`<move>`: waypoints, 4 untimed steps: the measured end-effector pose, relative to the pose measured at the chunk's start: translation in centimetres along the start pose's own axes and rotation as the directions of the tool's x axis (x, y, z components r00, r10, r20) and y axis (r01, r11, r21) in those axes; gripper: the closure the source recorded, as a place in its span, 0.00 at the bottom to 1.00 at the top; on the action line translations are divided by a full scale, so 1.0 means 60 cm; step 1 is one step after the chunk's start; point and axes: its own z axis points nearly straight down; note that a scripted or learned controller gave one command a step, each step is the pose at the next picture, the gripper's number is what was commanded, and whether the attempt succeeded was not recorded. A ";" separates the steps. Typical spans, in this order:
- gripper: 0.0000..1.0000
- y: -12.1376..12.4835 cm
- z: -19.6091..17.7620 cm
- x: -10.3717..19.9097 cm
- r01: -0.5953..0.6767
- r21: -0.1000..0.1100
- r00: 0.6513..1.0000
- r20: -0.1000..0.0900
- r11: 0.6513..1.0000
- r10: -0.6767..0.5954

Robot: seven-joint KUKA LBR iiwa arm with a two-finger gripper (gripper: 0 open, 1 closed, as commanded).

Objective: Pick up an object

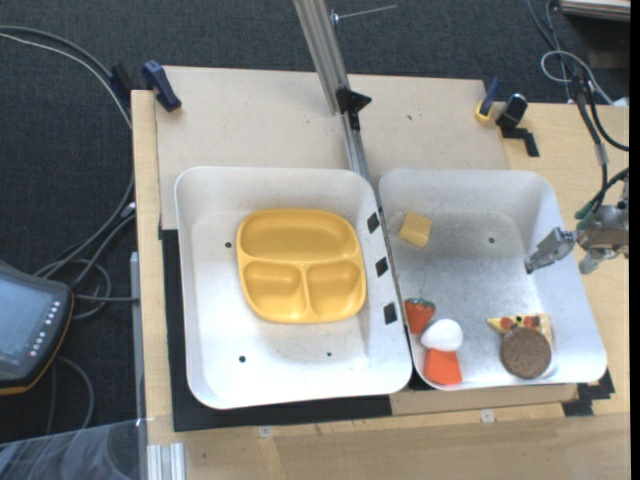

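- I see the tool (580, 247) at the right rim of the right bin (470, 183), hanging over the rim's outer edge, with little of the arm visible behind it.
- One grey finger (548, 249) points left over the bin wall; a second shows further right. They appear spread apart with nothing between them, though the view here is small and partly cut off, so I read this with caution.
- The right bin holds five objects, all apart from the tool:
- a tan cube (415, 230) near the upper left of the bin floor;
- a red piece with a green top (419, 314) against the left wall;
- a white ball (442, 335) just below it, touching an orange piece (444, 367) at the bin's front edge;
- a pizza slice toy (521, 323) (yellow with red spots) at the lower right, with a brown round disc (525, 353) touching its lower side.
- The left bin (200, 298) holds a yellow divided plate (300, 265), lying flat near its centre.
- Both bins rest side by side on the bench (250, 118).
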 end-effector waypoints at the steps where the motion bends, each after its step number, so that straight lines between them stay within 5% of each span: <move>1: 0.00 0.000 0.000 0.000 -0.001 0.000 1.000 0.000 1.000 0.001; 4: 0.00 -0.010 0.242 0.015 0.000 0.002 1.000 0.000 1.000 0.000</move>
